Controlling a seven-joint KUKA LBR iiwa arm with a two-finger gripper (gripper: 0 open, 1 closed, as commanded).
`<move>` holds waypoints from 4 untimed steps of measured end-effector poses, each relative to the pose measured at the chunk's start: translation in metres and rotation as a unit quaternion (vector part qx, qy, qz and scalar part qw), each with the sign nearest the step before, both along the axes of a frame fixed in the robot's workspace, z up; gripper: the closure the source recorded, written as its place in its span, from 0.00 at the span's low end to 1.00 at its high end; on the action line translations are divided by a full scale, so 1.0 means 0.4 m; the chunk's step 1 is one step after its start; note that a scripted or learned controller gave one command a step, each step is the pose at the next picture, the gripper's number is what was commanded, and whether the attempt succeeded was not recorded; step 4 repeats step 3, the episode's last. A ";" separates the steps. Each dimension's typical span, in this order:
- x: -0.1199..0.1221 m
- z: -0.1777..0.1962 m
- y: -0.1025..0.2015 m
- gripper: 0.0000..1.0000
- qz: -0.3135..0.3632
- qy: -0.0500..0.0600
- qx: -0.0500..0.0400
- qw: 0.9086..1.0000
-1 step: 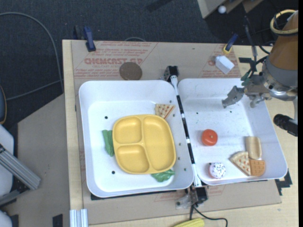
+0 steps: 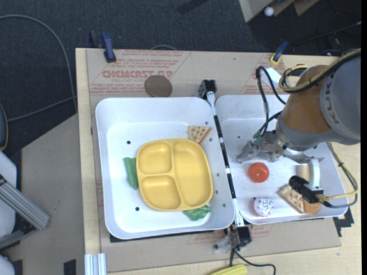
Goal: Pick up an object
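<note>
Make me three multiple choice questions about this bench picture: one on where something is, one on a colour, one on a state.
1. Where does the yellow divided plate lie?
A. Left bin
B. Right bin
C. On the cardboard

2. What colour is the round item below the hand?
A. Blue
B. Red-orange
C. White

3. How does the yellow divided plate sit?
A. Right way up, compartments showing
B. Flipped over
C. Standing on edge

Key:
1 A, it fills the middle of the left bin.
2 B, its top shows red-orange in the right bin.
3 A, three hollow compartments face the camera.
</note>
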State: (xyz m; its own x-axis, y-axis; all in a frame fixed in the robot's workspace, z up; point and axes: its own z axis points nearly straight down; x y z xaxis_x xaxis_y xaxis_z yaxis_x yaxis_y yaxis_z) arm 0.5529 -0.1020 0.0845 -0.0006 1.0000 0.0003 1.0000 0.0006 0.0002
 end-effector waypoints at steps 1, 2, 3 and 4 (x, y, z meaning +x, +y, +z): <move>-0.105 -0.001 0.027 0.00 -0.001 0.001 0.001 1.000; -0.102 0.026 0.028 1.00 -0.001 -0.001 0.000 1.000; -0.021 0.251 0.182 1.00 0.000 0.000 0.000 1.000; -0.021 0.251 0.182 1.00 0.000 0.000 0.000 1.000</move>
